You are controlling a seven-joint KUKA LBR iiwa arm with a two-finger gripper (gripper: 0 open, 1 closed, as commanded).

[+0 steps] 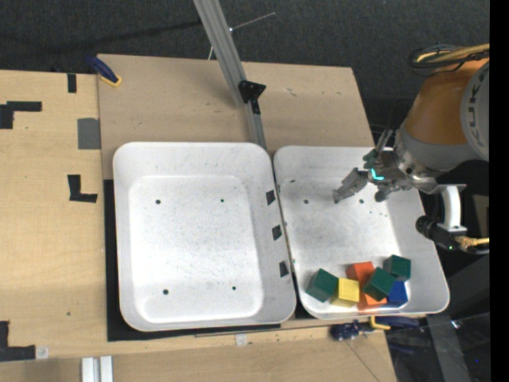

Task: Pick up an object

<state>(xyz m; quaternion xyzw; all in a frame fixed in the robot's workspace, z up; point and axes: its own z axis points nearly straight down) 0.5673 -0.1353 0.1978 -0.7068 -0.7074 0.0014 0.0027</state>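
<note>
Several small blocks lie clustered at the near edge of the right bin: a green block, a yellow block, an orange block, a dark green block, a blue block and another dark green block. My gripper hangs over the far part of the right bin, well clear of the blocks. Its two fingers are spread apart with nothing between them.
The left bin sits beside the right one. A grey metal pole slants down to the gap between the bins. The wooden bench extends to the left with black tape marks.
</note>
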